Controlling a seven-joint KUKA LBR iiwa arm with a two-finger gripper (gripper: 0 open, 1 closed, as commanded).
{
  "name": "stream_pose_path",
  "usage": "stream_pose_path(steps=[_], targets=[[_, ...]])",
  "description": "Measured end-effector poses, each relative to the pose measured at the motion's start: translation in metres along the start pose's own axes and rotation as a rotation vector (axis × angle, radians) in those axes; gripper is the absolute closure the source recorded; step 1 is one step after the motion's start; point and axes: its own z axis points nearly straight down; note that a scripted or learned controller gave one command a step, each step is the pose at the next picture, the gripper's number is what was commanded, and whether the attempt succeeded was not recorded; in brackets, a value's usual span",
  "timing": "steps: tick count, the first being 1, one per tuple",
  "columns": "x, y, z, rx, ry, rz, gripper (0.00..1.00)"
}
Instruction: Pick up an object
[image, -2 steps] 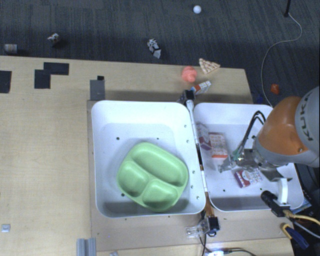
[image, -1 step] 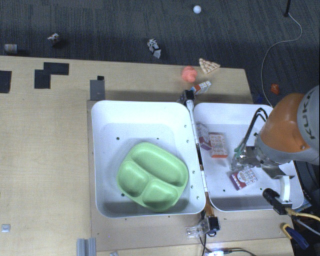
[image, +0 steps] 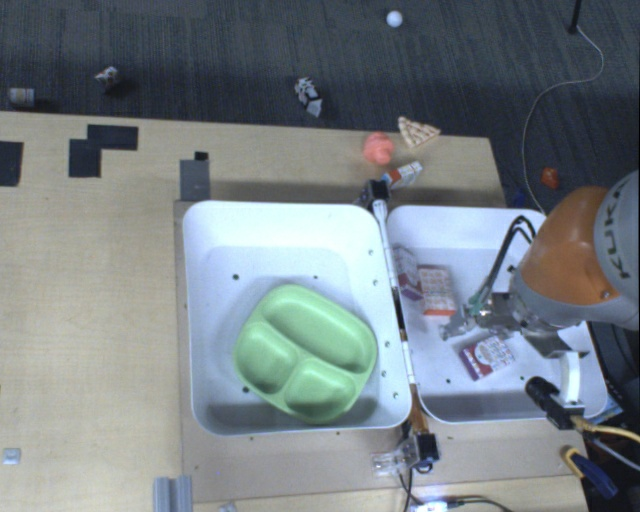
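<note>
The right bin (image: 440, 395) holds a white and orange packet (image: 434, 287) near its middle. A red and white packet (image: 487, 356) lies closer to the front. My gripper (image: 468, 322) hangs low over the bin floor between the two packets, just left of the red and white one. Nothing can be seen held in it. The arm's orange band (image: 568, 258) is above the bin's right side. A clear wrapper (image: 403, 266) lies by the bin's left wall.
The left bin (image: 215, 300) holds a green divided plate (image: 305, 350), tilted toward the front. Beyond the bins, on the bench, lie a pink ball (image: 378, 148), a triangular piece (image: 418, 131) and a small tube (image: 402, 176).
</note>
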Motion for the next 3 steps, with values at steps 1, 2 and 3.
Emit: stream_pose_path(steps=[1,2,3], targets=[[0.001,0.002,-0.011,-0.005,0.0,-0.002,1.0],[0.001,0.002,-0.011,-0.004,0.0,-0.002,0.0],[0.008,-0.014,0.023,0.011,-0.001,0.004,0.0]])
